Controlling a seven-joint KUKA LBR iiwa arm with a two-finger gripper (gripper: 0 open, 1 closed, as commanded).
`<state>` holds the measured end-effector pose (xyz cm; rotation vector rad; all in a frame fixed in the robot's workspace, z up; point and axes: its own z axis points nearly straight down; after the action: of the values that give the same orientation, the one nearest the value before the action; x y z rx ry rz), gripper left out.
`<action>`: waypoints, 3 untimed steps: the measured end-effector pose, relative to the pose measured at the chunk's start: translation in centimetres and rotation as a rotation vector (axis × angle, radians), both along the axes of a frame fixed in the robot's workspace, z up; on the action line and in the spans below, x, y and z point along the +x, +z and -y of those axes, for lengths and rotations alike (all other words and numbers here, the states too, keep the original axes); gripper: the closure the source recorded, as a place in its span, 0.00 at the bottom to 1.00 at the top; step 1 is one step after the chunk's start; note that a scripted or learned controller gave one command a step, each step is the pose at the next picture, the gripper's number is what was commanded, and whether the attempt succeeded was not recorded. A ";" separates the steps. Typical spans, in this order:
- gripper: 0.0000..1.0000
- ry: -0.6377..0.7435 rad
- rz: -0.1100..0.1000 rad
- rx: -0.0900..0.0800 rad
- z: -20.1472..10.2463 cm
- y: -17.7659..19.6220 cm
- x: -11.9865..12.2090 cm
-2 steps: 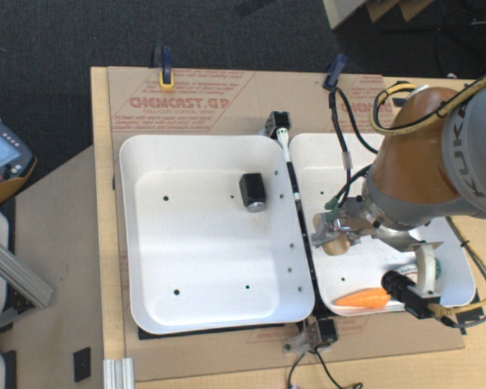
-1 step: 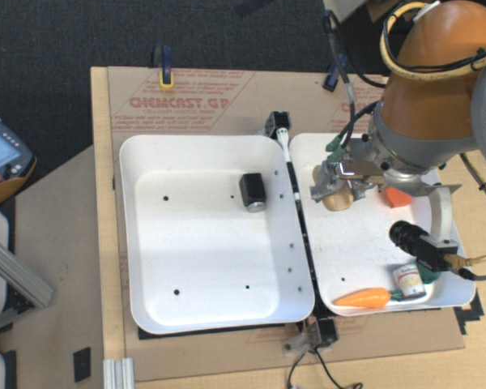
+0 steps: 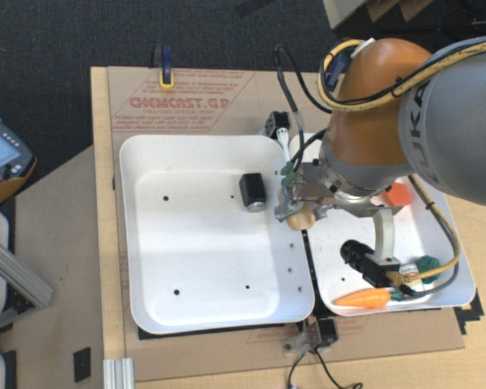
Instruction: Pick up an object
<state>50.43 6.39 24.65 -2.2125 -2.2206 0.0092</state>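
A small black cylinder [image 3: 253, 191] lies in the left bin [image 3: 194, 298], near its upper right corner. My gripper [image 3: 298, 211] hangs low over the wall between the two bins, just right of that cylinder, with a small tan shape at its tip. In the right bin [image 3: 462, 286], an orange toy carrot [image 3: 363, 300] with a green top lies along the front wall. An orange-red piece [image 3: 398, 193] peeks out from under the arm at the back of that bin. The arm's bulk hides much of the right bin.
The left bin's floor is bare white apart from the black cylinder. The bins rest on a brown cardboard sheet [image 3: 178, 100] held by a blue and yellow clamp [image 3: 165, 67]. Cables run along the back edge near the bins' shared corner.
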 end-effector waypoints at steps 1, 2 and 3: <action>1.00 -0.003 0.016 -0.001 1.2 5.1 2.3; 1.00 0.002 0.002 0.001 -5.0 1.4 3.0; 1.00 -0.004 0.006 0.000 -4.1 2.9 0.1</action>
<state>50.51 10.53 27.58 -2.2200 -2.2188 0.0031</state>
